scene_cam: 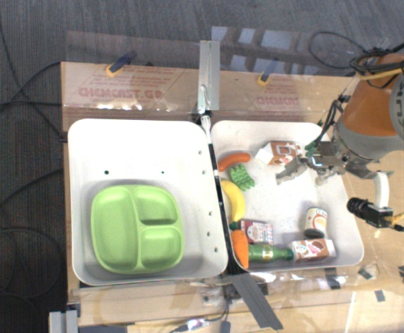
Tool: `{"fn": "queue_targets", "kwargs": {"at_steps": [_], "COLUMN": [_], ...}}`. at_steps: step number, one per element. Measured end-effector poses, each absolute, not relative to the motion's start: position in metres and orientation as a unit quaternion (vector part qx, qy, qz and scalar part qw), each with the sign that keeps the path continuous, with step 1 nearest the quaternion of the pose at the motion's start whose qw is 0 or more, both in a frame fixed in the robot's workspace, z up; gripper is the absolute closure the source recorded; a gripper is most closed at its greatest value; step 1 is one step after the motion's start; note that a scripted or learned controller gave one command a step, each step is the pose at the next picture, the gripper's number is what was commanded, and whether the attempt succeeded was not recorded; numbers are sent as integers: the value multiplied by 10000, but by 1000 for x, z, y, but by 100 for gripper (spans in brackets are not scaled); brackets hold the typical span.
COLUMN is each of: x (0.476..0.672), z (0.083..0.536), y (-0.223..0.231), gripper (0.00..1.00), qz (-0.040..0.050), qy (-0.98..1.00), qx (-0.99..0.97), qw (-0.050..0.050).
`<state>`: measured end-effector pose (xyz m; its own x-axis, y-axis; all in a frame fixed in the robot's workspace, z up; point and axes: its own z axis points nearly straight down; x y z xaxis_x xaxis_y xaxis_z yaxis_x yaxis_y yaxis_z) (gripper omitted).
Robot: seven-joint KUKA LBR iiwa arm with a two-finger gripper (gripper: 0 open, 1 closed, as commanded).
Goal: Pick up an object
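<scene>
The fingers (308,170) are seen spread open over the right bin (340,217), nothing held between them; a small carton (280,152) lies just beyond their left tip; a can (315,221) sits below them; the green divided plate (138,227) rests well apart in the left bin (94,141).
</scene>
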<state>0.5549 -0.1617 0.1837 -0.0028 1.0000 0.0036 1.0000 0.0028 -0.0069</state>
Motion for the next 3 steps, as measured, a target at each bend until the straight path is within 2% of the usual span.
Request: {"fn": "queue_targets", "kwargs": {"at_steps": [1, 2, 3], "x": [482, 490, 490], "z": [129, 91, 90], "y": [-215, -203, -192], "gripper": [0, 0, 0], "qz": [19, -72, -10], "qy": [-6509, -6422, -7363], "qx": [-7591, -7665, -6766], "qw": [61, 53, -76]}}
